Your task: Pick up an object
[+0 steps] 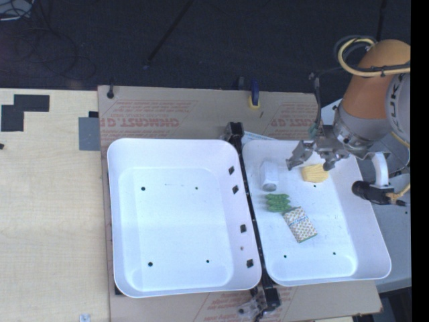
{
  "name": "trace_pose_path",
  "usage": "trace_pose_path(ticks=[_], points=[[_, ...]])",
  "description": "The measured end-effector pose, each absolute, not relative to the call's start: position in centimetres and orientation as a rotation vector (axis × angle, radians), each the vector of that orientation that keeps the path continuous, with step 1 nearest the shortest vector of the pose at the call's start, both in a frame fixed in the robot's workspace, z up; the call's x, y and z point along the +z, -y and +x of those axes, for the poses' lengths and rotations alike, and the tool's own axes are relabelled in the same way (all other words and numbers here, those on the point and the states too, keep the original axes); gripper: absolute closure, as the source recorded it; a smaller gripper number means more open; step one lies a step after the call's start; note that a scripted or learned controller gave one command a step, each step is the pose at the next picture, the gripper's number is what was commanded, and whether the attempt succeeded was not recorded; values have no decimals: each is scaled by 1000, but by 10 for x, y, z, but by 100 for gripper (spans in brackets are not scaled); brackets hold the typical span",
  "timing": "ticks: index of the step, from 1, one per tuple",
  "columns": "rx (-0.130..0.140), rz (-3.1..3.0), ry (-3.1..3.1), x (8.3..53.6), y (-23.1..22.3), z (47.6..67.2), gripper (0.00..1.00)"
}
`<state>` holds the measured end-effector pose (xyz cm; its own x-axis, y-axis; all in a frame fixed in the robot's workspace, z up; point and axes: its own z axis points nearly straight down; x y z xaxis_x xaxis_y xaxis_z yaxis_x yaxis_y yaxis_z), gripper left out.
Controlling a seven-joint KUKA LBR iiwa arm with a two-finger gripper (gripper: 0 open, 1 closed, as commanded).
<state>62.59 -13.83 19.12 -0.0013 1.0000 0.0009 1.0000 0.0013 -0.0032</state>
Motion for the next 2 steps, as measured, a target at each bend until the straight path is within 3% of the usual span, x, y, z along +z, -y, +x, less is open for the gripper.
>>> trace_pose_path(ticks=[1,2], points=[[9,-2216,2212,155,106,572,0],[4,-2217,2221,84,83,605,0]])
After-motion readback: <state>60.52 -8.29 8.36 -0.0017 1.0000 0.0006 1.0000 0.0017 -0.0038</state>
